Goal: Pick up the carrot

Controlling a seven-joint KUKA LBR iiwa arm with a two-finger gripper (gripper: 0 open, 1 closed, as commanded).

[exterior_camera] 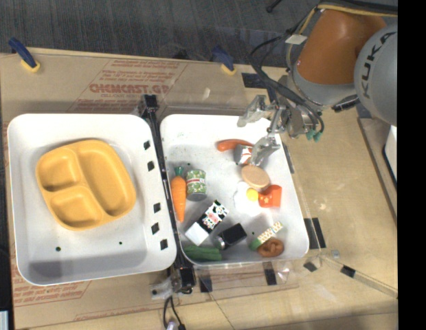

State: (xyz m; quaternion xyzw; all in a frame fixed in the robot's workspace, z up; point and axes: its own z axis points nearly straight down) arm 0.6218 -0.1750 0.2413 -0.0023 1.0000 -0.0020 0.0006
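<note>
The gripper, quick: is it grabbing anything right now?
Gripper: cannot be told whether it grips anything; it hangs over the right bin, apart from the carrot.

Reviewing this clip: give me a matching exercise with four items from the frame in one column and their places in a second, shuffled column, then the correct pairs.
Things
1. long orange carrot
2. yellow sectioned plastic tray
3. dark green cucumber
4. two-finger metal gripper

Places
A. in the left white bin
B. by the right white bin's near wall
C. over the right bin's far end, beside a reddish sausage
D. along the right bin's left wall, near the divider

Pairs: 1-D, 2-A, 3-B, 4-C
</note>
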